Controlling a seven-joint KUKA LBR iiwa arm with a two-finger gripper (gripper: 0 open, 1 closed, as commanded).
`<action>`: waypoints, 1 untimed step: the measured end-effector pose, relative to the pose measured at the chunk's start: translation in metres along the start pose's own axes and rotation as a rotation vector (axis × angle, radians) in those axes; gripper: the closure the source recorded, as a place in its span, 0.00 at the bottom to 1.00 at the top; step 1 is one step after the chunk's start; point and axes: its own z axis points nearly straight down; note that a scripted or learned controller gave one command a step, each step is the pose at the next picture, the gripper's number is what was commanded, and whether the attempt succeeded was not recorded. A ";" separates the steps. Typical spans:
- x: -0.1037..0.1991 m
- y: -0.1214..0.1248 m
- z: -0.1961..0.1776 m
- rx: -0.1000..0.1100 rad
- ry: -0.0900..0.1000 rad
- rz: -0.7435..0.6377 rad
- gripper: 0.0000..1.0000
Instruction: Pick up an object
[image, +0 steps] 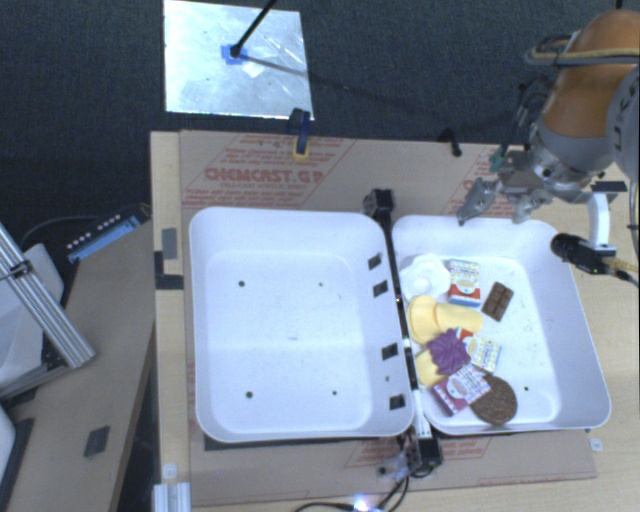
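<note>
The right bin (575, 330) holds a cluster of small objects along its left side: a red-and-white packet (462, 282), a brown chocolate bar (497, 300), yellow pieces (437, 318), a purple item (449, 350), a dark red packet (458, 389) and a round brown cookie (494, 400). My gripper (498, 207) hangs over the far rim of this bin, well above and behind the objects. Its two fingers stand apart, open, with nothing between them.
The left bin (290, 320) lies beside the right one, with black clips (384, 290) along the shared rim. A black fitting (578, 250) juts over the right bin's far right corner. A shiny sheet (235, 60) lies at the back.
</note>
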 end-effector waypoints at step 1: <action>0.040 -0.047 0.060 0.008 0.003 -0.003 0.00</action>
